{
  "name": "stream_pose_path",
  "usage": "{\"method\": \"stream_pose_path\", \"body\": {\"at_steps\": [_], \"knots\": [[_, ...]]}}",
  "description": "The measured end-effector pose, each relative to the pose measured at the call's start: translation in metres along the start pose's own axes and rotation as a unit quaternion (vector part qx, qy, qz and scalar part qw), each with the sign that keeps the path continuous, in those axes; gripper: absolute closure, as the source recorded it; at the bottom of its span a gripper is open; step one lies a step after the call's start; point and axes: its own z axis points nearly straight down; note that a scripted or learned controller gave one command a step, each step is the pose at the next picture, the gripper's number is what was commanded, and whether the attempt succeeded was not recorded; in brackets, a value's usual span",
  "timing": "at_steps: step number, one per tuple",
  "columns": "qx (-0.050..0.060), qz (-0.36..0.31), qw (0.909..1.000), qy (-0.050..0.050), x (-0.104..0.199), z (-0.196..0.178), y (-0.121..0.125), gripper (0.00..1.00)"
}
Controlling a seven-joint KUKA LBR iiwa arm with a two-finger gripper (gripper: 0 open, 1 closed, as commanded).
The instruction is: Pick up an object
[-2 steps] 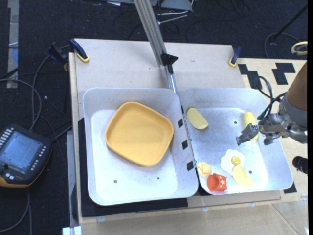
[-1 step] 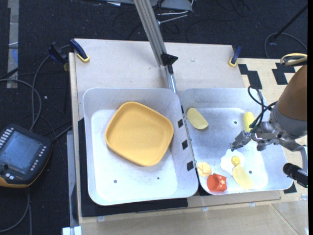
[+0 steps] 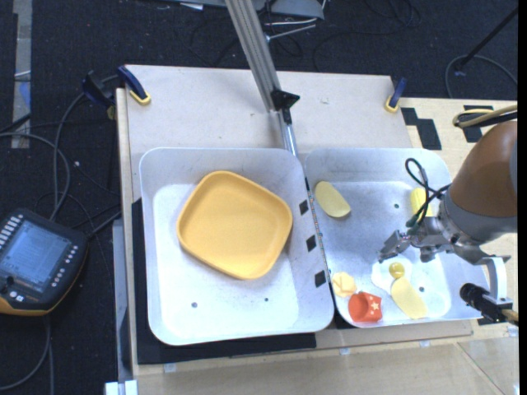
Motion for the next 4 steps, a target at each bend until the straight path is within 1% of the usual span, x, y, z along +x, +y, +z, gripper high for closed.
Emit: {"method": "stream_pose_path", "body": {"at_steps": [1, 2, 3, 4], "knots": [[-0.002, 0.0, 1.0, -0.001, 0.0, -0.013, 0.001, 1.0], [-0.005, 0.0, 1.0, -0.001, -0.01, -0.063, 0.005, 1.0], [-0.005, 0.0, 1.0, -0.001, -0.01, -0.115, 0.005, 1.0], [-0.002, -0.002, 1.0, 0.0, 0.036, -0.108, 0.016, 1.0]]}}
